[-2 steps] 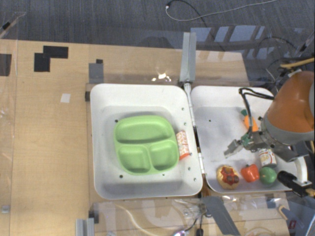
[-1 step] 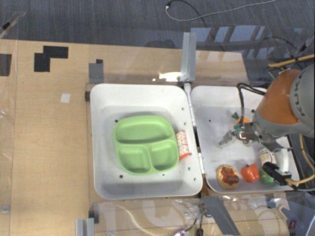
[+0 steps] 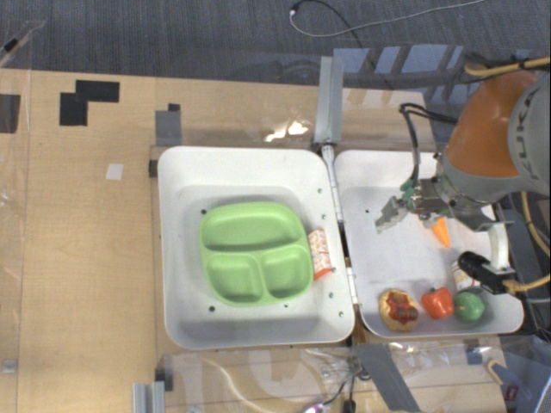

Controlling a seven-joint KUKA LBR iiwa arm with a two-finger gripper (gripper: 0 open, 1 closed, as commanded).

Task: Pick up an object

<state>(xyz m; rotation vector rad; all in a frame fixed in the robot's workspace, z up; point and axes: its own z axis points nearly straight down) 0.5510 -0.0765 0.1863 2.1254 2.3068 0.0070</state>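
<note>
Pale wooden bench carries two white bins; the right bin (image 3: pixel 370 256) holds toy foods at lower right. The gripper (image 3: pixel 389 216) is spread, grasping nothing. Approach step is judged; descent onto the orange carrot piece (image 3: pixel 441 231) is needed.

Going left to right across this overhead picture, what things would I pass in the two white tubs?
Green divided plate → small red-and-white packet → robot's hand → round pizza-like toy → red pepper → green ball-like toy.

Two white bins (image 3: pixel 250 166), one green tray (image 3: pixel 256 252), about six small food items (image 3: pixel 400 309).
</note>
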